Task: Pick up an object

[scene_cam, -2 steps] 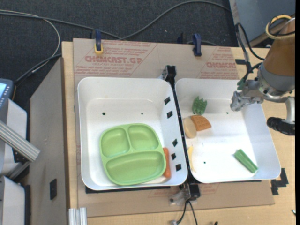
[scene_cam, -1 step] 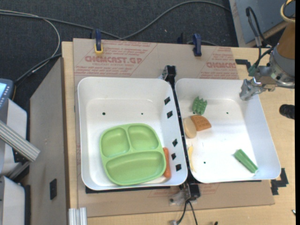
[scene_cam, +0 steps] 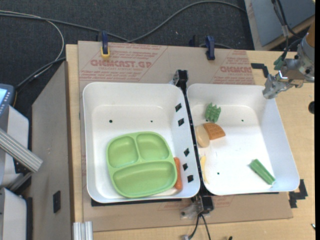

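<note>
Nearest me, the lime-green plastic plate with three compartments (scene_cam: pixel 142 163) lies flat in the near part of the left shallow white bin (scene_cam: pixel 95 134). A small orange carrot-like piece (scene_cam: pixel 177 178) is tucked against its right edge.

The metal hand (scene_cam: pixel 271 87) on the grey arm (scene_cam: pixel 302 64) hangs over the far right corner of the right shallow white bin (scene_cam: pixel 280 134), about at its rim. From where I stand I cannot tell how far open it is, and I see no object in it. It is well apart from everything it could take.

Working outward from it, the closest candidate is a small dark-green spiky toy (scene_cam: pixel 212 113) in the far left part of the right bin. Just nearer than that, an orange-tan wedge like a bread slice (scene_cam: pixel 216 131) touches a pale cream oval piece (scene_cam: pixel 202 137) by the divider. A flat green bar (scene_cam: pixel 262 171) lies tilted in the near right corner, away from the others.

By my reckoning the pick has not been made. Every object rests on a bin floor, so choosing one, coming down over it, closing and lifting are all left to do.

As for writing, the brown paper-faced board (scene_cam: pixel 150 59) under the bins carries red print. It reads "CHEMCAST GP" at the far left and again, partly cut off, at the far right (scene_cam: pixel 232 69), with smaller lines beneath that are too fine to read. Two blue clamps (scene_cam: pixel 210 48) pin the board's far edge to the tabletop.
</note>
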